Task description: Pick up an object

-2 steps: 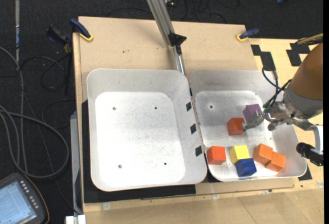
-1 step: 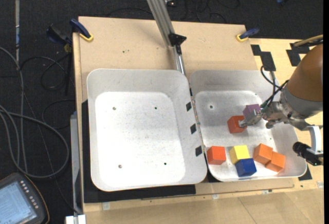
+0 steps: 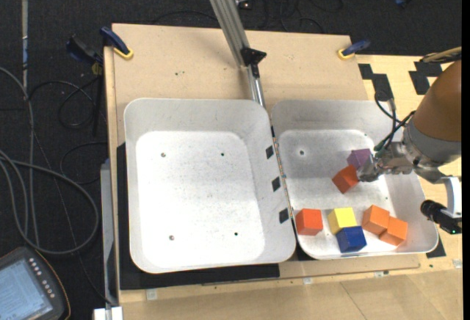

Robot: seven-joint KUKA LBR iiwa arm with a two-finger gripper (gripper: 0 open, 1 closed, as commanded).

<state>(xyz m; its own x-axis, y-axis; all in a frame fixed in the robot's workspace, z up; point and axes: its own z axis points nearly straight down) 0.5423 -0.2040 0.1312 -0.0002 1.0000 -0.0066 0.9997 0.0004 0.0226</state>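
In the right bin, my gripper is low, reaching in from the right. It sits right beside a purple block and a red-orange block, at the right edge of both. Whether it touches either block is unclear. Nothing is visibly lifted off the bin floor.
Along the front of the right bin lie an orange block, a yellow block, a blue block and two more orange blocks. The left bin stands beside it. A metal pole slants across the back.
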